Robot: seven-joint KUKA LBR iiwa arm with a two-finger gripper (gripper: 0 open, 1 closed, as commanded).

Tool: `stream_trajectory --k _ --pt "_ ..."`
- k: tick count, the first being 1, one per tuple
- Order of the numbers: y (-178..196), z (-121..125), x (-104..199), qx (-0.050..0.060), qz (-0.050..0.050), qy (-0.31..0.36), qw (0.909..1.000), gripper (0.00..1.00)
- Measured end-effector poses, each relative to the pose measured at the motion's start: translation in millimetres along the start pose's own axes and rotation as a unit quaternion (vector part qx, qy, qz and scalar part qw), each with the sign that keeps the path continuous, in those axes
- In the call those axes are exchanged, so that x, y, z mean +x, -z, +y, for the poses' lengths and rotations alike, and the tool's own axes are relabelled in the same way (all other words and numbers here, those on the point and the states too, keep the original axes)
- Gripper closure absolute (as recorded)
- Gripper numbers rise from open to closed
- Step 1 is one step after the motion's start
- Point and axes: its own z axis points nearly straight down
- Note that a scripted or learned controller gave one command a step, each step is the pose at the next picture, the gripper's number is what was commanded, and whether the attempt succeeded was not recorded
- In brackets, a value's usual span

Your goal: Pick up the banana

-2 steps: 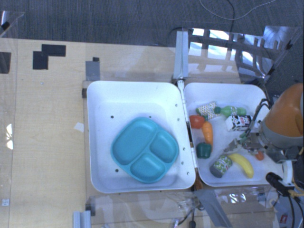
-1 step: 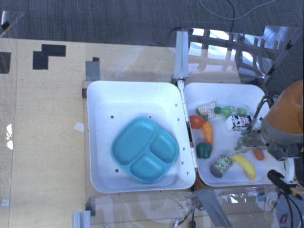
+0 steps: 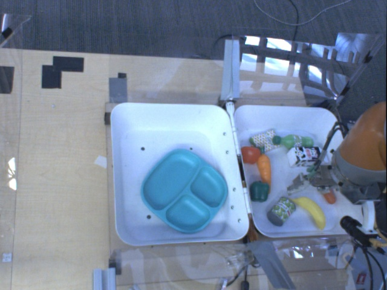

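The yellow banana lies in the right bin near its front edge, right of a green-labelled can. My gripper hangs low over the bin, just above and slightly left of the banana's upper end. Nothing is seen held in it. The arm, with its orange band, comes in from the right and hides the bin's right side.
The right bin also holds a red tomato, a carrot, a green pepper, a green bottle, a white carton and a small red piece. A blue divided plate lies in the left bin.
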Motion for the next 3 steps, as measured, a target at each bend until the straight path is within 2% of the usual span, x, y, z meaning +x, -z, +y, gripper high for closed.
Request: stream_trajectory --k 1,2,3 --pt "-12 -4 30 0.003 -0.001 -0.012 0.9999 0.0" --pt "-11 -3 -14 0.003 0.0 0.242 0.9704 0.0" --pt "0 0 -12 0.0 0.0 0.242 0.9702 1.0"
